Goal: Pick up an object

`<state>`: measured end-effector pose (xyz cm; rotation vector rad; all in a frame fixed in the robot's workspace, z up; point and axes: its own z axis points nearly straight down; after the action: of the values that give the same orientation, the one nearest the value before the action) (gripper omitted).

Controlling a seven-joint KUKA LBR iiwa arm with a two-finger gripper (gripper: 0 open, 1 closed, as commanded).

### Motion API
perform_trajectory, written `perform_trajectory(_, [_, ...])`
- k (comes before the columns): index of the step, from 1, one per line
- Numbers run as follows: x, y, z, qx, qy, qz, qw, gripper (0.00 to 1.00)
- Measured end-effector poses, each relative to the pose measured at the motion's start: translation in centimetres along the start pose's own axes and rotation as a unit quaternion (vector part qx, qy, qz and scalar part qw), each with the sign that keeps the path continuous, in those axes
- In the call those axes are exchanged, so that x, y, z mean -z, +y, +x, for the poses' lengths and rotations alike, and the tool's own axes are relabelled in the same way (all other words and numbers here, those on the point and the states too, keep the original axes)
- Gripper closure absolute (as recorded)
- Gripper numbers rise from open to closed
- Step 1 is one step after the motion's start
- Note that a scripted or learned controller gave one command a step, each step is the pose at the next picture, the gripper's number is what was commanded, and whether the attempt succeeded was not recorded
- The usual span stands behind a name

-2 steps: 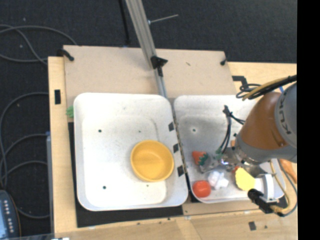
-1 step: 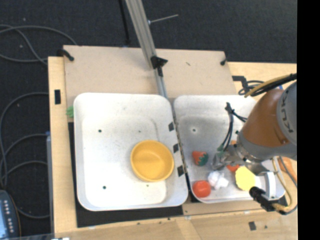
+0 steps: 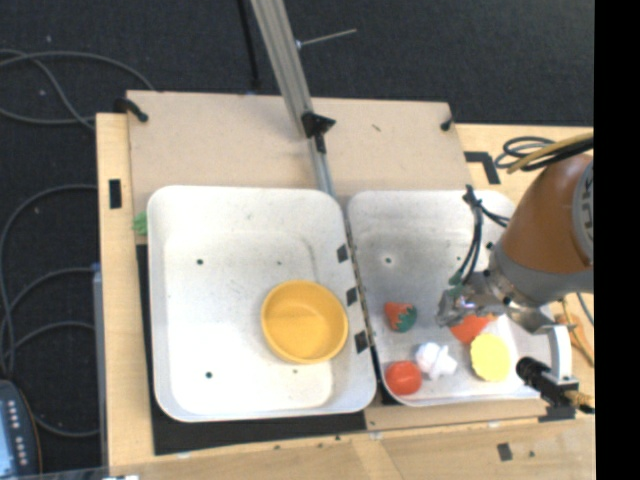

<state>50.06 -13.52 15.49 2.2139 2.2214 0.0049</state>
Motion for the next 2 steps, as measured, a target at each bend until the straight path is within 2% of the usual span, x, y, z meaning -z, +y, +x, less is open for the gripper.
perform_trajectory(2, [7.8,0.8,-0.8,0.000,0.000,0.000,1.0000,1.00])
